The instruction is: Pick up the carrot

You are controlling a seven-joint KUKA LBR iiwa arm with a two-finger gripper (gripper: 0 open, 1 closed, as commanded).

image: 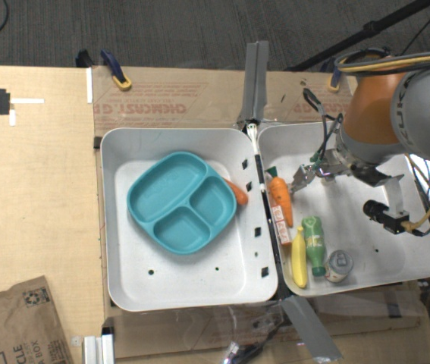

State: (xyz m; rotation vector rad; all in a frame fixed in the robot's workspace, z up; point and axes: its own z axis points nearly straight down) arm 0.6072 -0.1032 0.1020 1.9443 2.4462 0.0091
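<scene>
End effector point(303, 176): low over the right bin point(419, 260), just right of the carrot's leafy end; how far its fingers are parted I cannot tell (they are small and dark against clutter), and nothing shows between them.
Carrot point(279, 193): one, lying in the right bin against its left wall, not lifted.
Other items in right bin: one yellow banana point(298, 258), one green bottle point(314, 243), one grey round piece point(339, 265), all near the near-left corner.
Left bin point(123, 279): one teal divided plate point(182, 202), with one orange thing point(238, 193) at its right edge.
Bins on the bench point(25, 203): two.
</scene>
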